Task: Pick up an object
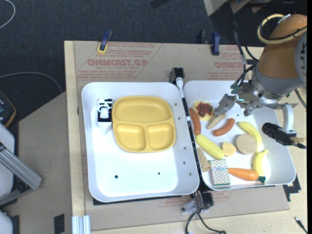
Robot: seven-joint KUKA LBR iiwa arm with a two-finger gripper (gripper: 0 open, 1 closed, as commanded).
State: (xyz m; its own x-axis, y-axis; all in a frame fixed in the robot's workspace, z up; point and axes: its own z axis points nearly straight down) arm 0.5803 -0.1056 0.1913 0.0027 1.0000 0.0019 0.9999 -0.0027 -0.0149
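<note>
Cardboard covers the bench (146, 57) beneath two white bins. Over the right bin (285, 162), the gripper (235, 105) hangs with fingers spread apart, grasping nothing. Just below its jaws lie a sausage (224, 127), corn (209, 146) and a banana (250, 131); well left sits a yellow tray (144, 122).

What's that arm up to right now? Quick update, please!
Pincer low over right bin, above the toy food. Nothing seen in its grip. Nearest items: hot dog, pizza slice. Yellow tray sits in left bin.
</note>
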